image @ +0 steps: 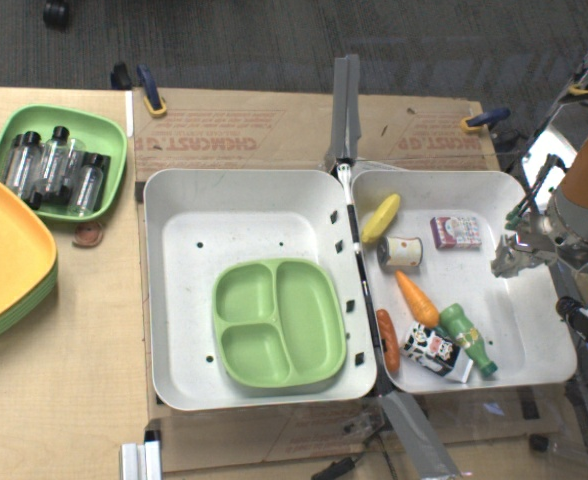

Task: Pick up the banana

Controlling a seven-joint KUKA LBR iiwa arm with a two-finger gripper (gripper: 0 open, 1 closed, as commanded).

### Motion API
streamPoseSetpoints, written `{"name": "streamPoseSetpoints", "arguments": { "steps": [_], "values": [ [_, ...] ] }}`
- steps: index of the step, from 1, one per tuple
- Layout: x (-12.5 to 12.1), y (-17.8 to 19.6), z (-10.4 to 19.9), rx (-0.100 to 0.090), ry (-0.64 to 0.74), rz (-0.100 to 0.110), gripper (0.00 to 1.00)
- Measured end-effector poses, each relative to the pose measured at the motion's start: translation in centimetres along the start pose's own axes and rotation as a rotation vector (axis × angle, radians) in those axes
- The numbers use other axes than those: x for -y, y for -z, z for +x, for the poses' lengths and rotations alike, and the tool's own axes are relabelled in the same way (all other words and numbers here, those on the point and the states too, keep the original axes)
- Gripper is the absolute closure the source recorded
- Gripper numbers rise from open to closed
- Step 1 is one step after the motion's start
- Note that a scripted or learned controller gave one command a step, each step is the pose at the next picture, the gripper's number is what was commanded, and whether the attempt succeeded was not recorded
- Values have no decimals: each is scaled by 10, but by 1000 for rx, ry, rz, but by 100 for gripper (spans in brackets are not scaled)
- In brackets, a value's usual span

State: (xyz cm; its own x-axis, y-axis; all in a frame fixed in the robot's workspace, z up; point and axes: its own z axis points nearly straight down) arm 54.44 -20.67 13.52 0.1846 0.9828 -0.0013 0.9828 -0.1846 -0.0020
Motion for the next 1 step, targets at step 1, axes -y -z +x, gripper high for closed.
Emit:
{"name": "streamPoseSetpoints", "arguments": {
  "steps": [1],
  "values": [
    [52, 5, 17, -2, -171, 2, 100]
  ]
}}
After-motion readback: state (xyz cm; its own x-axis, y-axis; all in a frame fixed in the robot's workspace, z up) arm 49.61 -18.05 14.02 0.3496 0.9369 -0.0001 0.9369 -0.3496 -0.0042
